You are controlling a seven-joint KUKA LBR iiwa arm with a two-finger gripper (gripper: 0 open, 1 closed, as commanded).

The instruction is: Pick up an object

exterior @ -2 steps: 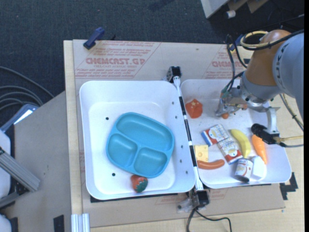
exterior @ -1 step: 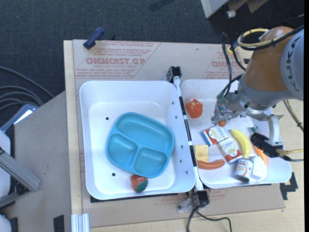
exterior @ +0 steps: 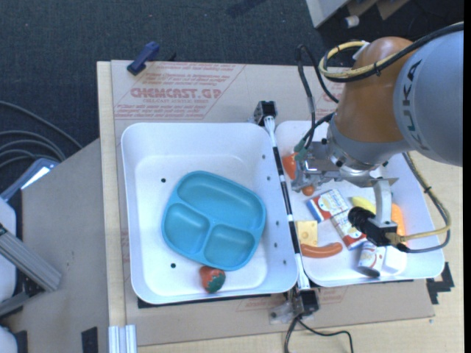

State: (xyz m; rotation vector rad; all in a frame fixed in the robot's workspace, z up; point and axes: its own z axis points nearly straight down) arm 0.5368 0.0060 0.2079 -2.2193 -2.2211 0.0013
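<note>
I had the arm low over the right bin, so I judged the reach step was in hand; next called for settling on one piece and closing. From my feed I couldn't tell the gripper's state. Nearest candidate was an orange-red toy against the bin's left wall, small and partly hidden.

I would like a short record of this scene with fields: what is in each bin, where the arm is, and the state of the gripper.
left bin: blue divided plate; strawberry toy near the front wall
right bin: sausage toy, cheese piece, small carton, other small items
arm: over the right bin
gripper: low over the right bin's left side; grasp cannot be told
</note>
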